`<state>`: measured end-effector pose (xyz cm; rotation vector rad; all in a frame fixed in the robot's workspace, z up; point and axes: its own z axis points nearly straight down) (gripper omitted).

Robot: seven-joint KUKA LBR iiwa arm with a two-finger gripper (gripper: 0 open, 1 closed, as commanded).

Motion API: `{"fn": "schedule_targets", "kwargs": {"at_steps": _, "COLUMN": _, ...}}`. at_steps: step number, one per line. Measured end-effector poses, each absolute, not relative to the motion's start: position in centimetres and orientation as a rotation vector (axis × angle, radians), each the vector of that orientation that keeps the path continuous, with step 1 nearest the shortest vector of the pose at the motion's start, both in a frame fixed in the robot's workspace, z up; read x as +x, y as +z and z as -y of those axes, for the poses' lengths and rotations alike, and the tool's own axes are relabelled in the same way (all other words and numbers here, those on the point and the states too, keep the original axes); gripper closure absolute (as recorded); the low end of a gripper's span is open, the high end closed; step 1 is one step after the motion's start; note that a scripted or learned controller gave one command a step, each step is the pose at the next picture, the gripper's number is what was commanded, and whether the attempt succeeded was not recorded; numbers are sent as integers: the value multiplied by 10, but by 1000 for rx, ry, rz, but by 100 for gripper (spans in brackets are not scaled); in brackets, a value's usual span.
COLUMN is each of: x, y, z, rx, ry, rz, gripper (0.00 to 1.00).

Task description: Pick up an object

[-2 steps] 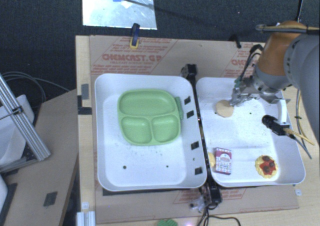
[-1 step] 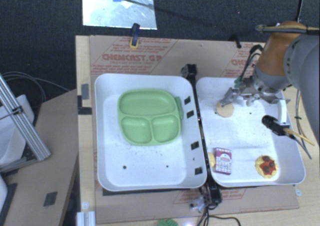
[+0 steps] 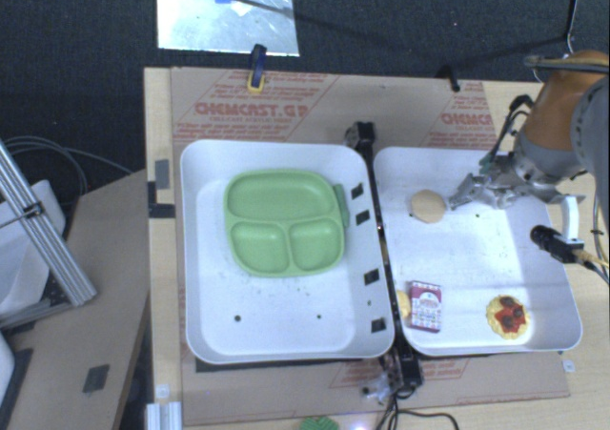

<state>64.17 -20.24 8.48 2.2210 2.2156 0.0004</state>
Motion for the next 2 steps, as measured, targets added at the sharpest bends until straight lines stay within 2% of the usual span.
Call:
{"fn": "schedule_targets", "kwargs": {"at_steps": 1, "x": 619, "y": 85, "z": 203, "rx": 2220, "ry": 0, "rz": -2221, "gripper": 0}}
{"fn": "schedule_targets", "kwargs": {"at_steps": 2, "x": 629, "y": 85, "z": 206, "rx": 2214, "ry": 4, "rz": -2224, "gripper": 0}}
